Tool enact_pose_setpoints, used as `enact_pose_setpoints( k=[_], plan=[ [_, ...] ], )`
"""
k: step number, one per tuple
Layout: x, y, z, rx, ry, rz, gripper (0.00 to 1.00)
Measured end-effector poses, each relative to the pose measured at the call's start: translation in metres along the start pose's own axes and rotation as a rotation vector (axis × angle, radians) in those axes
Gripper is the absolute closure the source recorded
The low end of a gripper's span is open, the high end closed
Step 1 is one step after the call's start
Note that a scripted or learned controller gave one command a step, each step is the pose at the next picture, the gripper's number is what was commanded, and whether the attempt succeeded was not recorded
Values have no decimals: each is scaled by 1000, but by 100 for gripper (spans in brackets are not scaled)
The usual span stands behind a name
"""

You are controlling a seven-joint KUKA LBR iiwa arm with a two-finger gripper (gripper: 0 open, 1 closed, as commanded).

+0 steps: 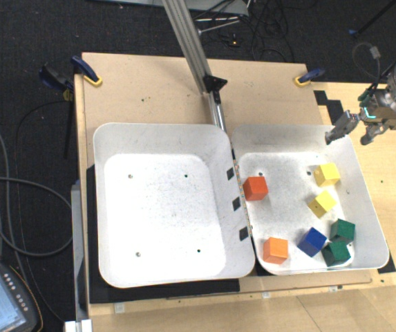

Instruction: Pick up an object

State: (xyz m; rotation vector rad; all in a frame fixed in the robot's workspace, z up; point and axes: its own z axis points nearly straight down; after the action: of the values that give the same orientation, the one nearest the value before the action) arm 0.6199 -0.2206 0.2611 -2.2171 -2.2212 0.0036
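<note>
The hand hovers over the far right corner of the right bin, fingers spread wide and holding nothing. In that bin lie a red-orange block, an orange block, two yellow blocks, a blue block and two green blocks

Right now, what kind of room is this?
Probably a robot lab: a workbench clamped at the corners, two white bins with coloured blocks, and cables on the dark floor.
</note>
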Motion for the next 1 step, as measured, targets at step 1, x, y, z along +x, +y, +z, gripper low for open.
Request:
enact_pose_setpoints(
  k=[1],
  plan=[
    [0, 1, -3, -4, -2, -2, 0]
  ],
)
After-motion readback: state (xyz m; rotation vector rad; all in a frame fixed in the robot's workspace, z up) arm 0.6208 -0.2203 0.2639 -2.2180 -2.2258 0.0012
